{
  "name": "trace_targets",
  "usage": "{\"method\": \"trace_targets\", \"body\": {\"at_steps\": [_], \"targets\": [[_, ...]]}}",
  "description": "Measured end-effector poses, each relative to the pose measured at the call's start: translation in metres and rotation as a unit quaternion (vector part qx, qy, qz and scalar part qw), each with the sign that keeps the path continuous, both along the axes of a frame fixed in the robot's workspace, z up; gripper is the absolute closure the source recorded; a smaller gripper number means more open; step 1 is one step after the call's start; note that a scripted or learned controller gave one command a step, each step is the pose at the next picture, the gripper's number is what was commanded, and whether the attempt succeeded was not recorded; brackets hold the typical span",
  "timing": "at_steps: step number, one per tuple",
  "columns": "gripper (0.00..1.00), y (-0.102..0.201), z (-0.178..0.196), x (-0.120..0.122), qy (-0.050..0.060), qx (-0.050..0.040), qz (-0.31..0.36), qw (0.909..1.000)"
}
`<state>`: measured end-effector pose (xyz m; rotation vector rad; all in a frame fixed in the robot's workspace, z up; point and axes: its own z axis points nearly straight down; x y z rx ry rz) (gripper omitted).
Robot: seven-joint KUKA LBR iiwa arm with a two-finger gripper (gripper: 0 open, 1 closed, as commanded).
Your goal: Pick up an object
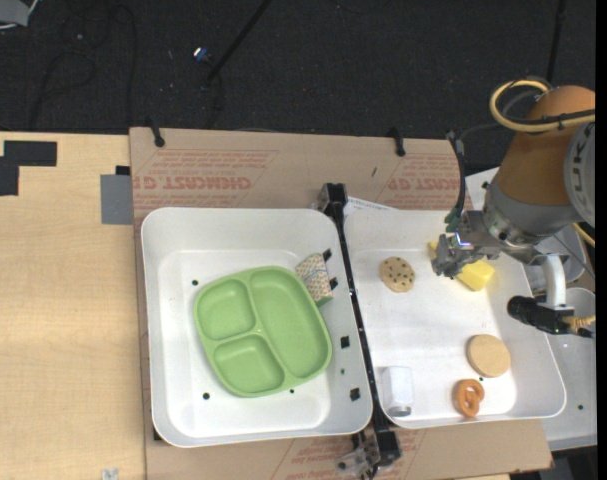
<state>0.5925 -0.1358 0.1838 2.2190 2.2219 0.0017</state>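
Note:
My gripper (450, 258) hangs low over the upper right part of the right bin (423, 318). A yellow block (476, 275) lies just to its right and slightly below, touching or nearly touching the gripper. A speckled cookie (397, 274) rests on the bin floor a short way to the gripper's left. Nearer the front lie a tan round disc (489, 355), an orange pretzel-shaped piece (468, 397) and a small clear cup on its side (396, 389).
The left bin (168, 268) holds a green divided plate (261, 330) and a small patterned item (314, 275) at the plate's upper right corner. A black divider (349, 318) runs between the bins. Cardboard lies under both bins.

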Motion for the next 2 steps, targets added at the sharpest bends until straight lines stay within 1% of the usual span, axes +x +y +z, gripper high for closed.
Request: {"method": "trace_targets", "body": {"at_steps": [1,2], "targets": [[1.0,0.006,0.049,0.008,0.0,0.0,0.0,1.0],[1.0,0.064,0.047,0.006,0.003,0.0013,0.002,1.0]]}}
